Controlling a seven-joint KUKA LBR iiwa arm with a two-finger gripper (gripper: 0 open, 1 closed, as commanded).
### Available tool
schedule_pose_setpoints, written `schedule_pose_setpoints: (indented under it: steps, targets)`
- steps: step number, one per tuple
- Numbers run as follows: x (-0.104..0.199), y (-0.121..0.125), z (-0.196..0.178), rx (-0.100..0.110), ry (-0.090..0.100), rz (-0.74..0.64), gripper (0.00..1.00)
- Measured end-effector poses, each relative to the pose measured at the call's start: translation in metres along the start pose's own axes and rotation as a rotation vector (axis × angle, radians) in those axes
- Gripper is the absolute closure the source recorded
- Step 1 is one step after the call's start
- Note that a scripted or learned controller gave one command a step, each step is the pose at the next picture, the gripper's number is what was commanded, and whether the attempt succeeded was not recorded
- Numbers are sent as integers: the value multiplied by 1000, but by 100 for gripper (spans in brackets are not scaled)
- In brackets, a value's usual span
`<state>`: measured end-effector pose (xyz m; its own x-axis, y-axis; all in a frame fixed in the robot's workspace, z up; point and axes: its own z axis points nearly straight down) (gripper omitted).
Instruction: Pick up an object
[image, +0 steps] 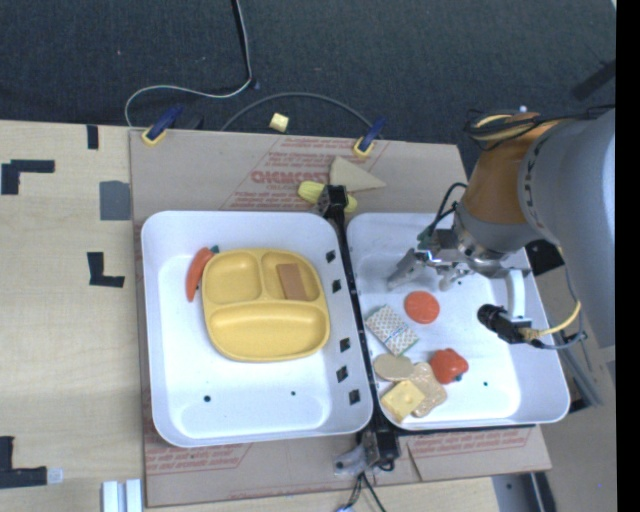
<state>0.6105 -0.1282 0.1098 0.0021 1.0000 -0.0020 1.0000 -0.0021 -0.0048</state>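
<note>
My gripper (425, 272) hangs low over the back of the right bin (540, 395), open, with nothing between its fingers. Just in front of it lies a flat red disc (422, 306), apart from the fingertips. Further forward sit a checkered cracker (390, 328), a red tomato-like piece (449, 365), a tan round biscuit (397, 366) and a yellow cheese block (402, 401). The left bin (170, 400) holds a yellow divided plate (266, 318) with a brown slab (293, 281) in its back right compartment. An orange carrot (198, 272) lies beside the plate's left rim.
The grey arm with its orange band (500, 190) covers the right bin's back right corner. A black cable loop (505, 322) hangs by the wrist. A yellow item (311, 190) and a black clip (336, 201) sit on the divider behind the bins.
</note>
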Motion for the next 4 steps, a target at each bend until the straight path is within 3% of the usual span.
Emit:
schedule_pose_setpoints:
  steps: [1,2,3,4]
  targets:
    - [0,-6,26,-6,0,-3,0]
    - [0,-5,13,-9,-2,-3,100]
    - [0,-5,13,-10,-1,-3,0]
    - [20,-31,24,-11,-3,-2,0]
